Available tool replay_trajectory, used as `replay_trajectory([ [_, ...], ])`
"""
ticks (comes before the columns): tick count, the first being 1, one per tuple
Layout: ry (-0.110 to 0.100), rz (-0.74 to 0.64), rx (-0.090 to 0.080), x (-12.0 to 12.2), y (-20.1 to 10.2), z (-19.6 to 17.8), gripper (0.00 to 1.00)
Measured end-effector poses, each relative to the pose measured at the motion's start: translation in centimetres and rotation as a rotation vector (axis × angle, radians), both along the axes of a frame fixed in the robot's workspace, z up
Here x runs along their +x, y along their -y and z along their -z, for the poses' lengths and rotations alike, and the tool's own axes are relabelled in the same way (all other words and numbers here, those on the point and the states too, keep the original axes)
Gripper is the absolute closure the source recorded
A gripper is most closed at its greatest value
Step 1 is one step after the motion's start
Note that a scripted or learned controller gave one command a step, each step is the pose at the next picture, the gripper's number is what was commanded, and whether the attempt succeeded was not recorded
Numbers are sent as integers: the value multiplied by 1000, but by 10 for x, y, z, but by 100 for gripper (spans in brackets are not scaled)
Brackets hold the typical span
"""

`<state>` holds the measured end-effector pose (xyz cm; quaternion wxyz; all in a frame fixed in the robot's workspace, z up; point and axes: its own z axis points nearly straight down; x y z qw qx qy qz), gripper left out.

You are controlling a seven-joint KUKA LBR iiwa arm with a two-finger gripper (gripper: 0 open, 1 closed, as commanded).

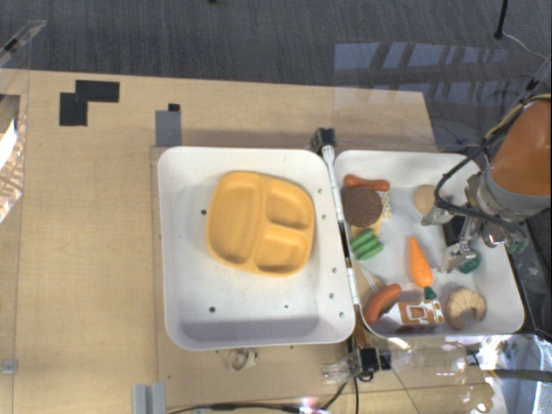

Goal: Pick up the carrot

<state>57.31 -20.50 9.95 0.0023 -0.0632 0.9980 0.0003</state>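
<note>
On my left the yellow tray (260, 233) sits untouched. The carrot (419, 263) lies in the right bin (509, 317), not yet lifted. My claw (460, 253) hangs just beside it; whether it's released or clenched, I cannot tell.

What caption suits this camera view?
The hand hovers right of the carrot in the right bin.

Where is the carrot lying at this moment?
The carrot lies in the right bin, near its middle, between the green vegetable on its left and the end effector on its right, above the small carton.
</note>
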Motion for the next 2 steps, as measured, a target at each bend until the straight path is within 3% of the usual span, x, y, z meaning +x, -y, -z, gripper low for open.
replay_trajectory([
  [1, 12, 179, -1, -18, -71, 9, 0],
  [2, 10, 511, 2, 11, -82, 10, 0],
])
